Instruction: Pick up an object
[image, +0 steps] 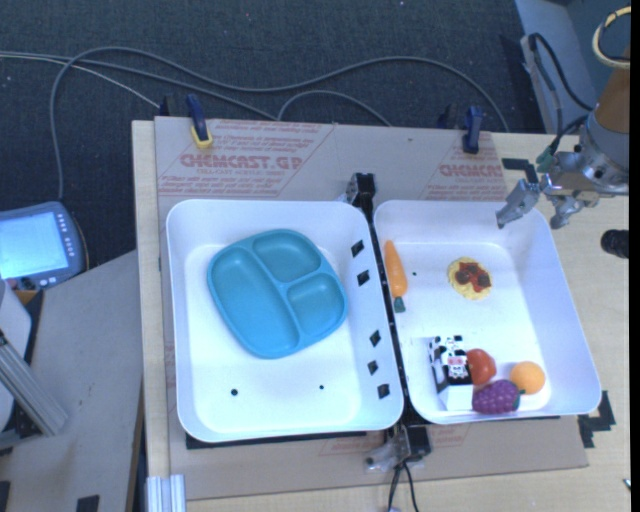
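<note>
A two-finger gripper (538, 208) on a grey arm hangs over the far right corner of the right bin (560, 300), its 2 fingers (513, 210) spread apart with nothing between them. The arm enters from the right edge of the frame, an orange band visible above the wrist.

In the right bin, a small orange carrot (396, 272) lies along the left wall, next to the divider between the 2 bins. A round pizza-like toy (470, 277) with red topping sits near the middle of the bin, well apart from the gripper. At the near end, 4 items cluster together: a black-and-white cow-patterned toy (451, 364), a red tomato (481, 366) touching it, a purple bunch of grapes (496, 398) just in front, and an orange fruit (528, 377) at the right.

The left bin (190, 300) holds a blue 3-compartment plate (277, 292), lying flat and turned at an angle.

Both bins rest on a brown board (250, 150) printed with red lettering and fixed by 2 blue clamps (198, 118) at its far edge. A handheld screen pendant (35, 243) lies off the bench at left
</note>
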